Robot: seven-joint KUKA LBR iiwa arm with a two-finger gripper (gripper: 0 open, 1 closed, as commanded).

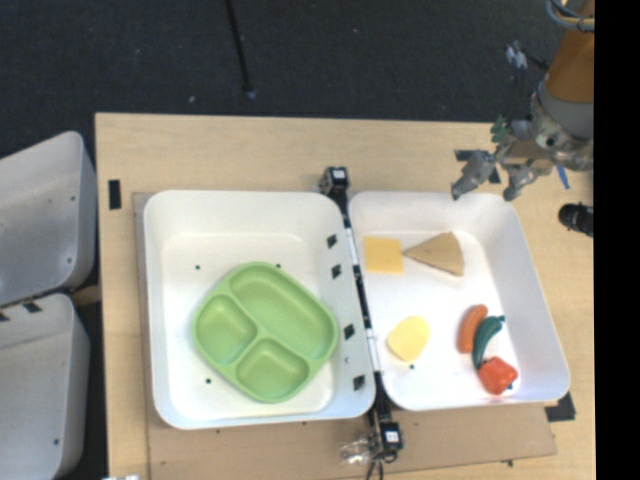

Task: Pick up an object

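The gripper (pixel 494 180) hangs at about 1 o'clock in the view, above the far rim of the right bin (pixel 535 268), with the grey arm (pixel 560 118) and its orange band (pixel 574 68) rising behind it toward the upper right corner. Its 2 fingers (pixel 471 181) stand spread apart, pointing down toward the bin's edge, and nothing sits between them. Inside the right bin lie 5 small objects: a yellow square slice (pixel 383 255) near the divider at roughly 10 o'clock of that bin, a tan wedge (pixel 440 254) just beside it to the right, a pale yellow rounded piece (pixel 407 339) at about 7 o'clock, and at 4 o'clock an orange sausage-shaped piece (pixel 470 330) touching a dark green piece (pixel 487 336), with a red piece (pixel 498 374) just below them (what kind of toy food each is cannot be told for sure). The wedge is the object nearest the gripper, though well apart from it. The left bin (pixel 170 268) holds a green divided plate (pixel 264 331) with 3 compartments, lying slightly turned at 6 o'clock of that bin. Both bins rest on a light wooden bench (pixel 250 148).
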